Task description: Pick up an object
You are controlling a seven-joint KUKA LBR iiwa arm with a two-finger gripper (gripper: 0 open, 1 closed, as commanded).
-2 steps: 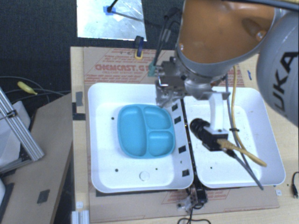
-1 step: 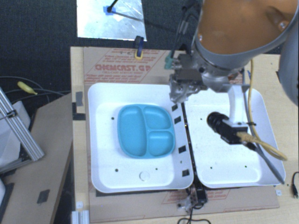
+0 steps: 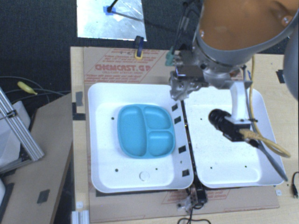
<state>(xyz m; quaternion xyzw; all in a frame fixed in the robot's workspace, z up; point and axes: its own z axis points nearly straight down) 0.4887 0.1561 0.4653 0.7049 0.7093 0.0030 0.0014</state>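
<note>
A light blue plate (image 3: 145, 130) with three compartments lies flat in the middle of the left bin (image 3: 103, 171). My gripper (image 3: 179, 90) hangs over the far end of the strip between the two bins, just beyond the plate's far right corner and above it. Nothing shows between or under its tips. The bulky grey and orange arm comes in from the upper right and hides the far edge of the right bin (image 3: 233, 174).
The two white bins sit side by side on a cardboard sheet (image 3: 122, 64) printed with red letters. A shiny foil sheet (image 3: 111, 12) lies beyond it. Aluminium rails (image 3: 16, 129) stand at the far left, off the bench.
</note>
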